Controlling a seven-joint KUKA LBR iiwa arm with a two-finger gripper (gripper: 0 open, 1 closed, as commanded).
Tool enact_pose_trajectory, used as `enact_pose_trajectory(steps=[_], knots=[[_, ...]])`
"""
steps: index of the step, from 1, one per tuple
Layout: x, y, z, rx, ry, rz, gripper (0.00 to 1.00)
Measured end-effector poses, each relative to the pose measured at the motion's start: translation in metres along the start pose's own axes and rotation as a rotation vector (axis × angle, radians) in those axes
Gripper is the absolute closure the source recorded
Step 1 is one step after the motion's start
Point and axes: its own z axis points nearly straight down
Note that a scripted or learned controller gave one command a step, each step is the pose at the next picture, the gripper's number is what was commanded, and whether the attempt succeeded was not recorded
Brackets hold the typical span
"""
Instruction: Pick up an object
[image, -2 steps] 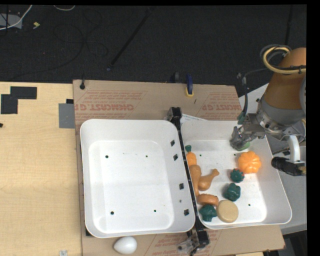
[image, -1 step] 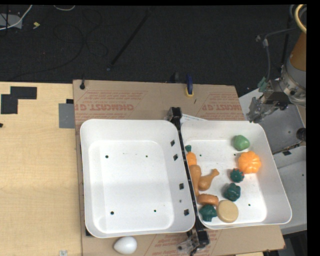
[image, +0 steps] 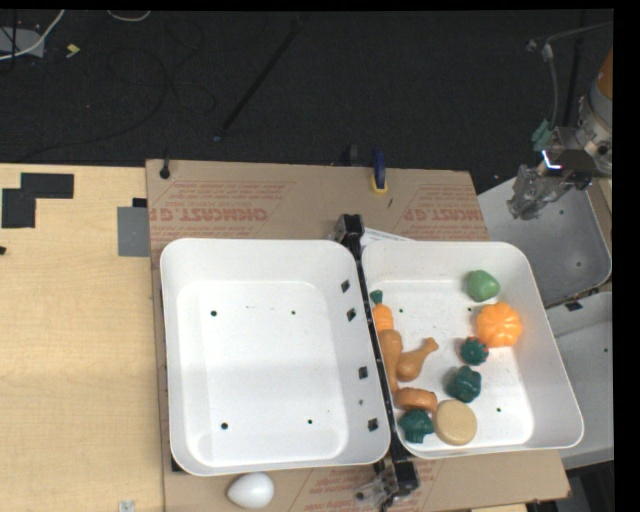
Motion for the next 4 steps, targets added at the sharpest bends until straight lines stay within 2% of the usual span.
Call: enact_pose_trajectory(steps=[1, 2, 4], knots=[[-0.021, 0.016, -0.016, 0.002, 0.0, 0.004, 1.0], [-0.063, 0.015, -0.011, 0.004, 0.0, 0.004, 1.0], [-0.066, 0.016, -0.045, 0.003, 0.001, -0.001, 1.0]])
